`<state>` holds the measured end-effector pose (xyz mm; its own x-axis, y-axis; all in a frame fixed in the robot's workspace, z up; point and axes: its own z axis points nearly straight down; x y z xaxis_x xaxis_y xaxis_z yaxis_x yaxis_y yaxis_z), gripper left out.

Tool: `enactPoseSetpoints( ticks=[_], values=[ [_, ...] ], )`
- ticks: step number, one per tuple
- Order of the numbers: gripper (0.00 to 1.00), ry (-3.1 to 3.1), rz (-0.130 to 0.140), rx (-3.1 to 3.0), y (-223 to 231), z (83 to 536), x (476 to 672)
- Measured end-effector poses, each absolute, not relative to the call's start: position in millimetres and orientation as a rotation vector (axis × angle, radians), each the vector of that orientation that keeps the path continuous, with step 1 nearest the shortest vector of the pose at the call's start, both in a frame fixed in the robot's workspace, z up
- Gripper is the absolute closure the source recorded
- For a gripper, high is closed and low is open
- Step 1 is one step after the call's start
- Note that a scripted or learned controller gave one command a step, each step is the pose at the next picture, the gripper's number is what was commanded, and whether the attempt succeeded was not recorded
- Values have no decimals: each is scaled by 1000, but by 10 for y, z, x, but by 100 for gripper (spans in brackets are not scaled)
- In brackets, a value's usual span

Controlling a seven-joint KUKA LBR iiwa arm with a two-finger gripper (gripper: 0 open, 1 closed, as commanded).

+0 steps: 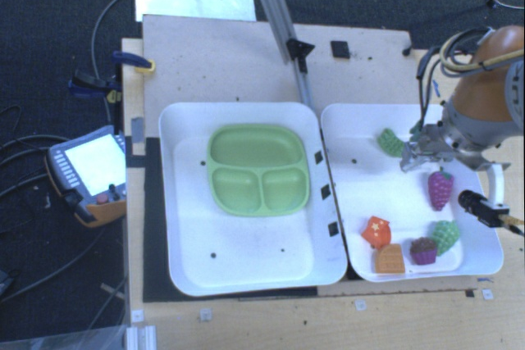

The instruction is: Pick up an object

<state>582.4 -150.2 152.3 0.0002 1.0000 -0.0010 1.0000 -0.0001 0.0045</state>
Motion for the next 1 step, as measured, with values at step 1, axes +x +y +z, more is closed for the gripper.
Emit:
enactPoseSetpoints(
  ticks=[1],
  values=[
    [100, 2221, 7, 2212, -1547, 2074, 5938]
  ],
)
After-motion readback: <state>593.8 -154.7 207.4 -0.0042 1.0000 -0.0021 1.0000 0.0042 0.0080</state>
